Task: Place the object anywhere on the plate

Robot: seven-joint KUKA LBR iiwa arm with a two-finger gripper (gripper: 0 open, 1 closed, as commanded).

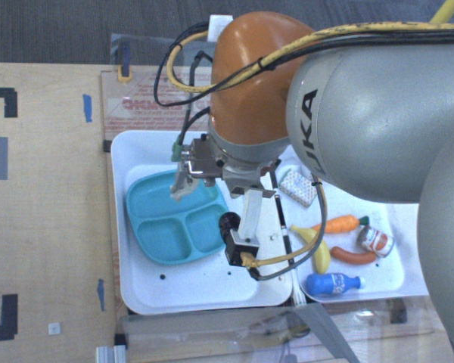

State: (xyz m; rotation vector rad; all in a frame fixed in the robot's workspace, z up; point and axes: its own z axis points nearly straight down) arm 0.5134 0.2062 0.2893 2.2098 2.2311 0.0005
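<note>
End effector over plate edge — seemingly empty.

- My arm wears a smooth grey shell with a soft sheen; the orange band is glossier and catches the light.
- Yellow and black cables look like smooth rubbery sheathing.
- The blue plate reads as moulded plastic, satin smooth.
- Both white bins seem hard plastic, slightly shiny.
- The counter is pale wood, matt, with blue tape marks.
- The carrot, banana and sausage look like glossy toy plastic.
- The blue bottle is shiny plastic; the can has a metallic gleam.
</note>
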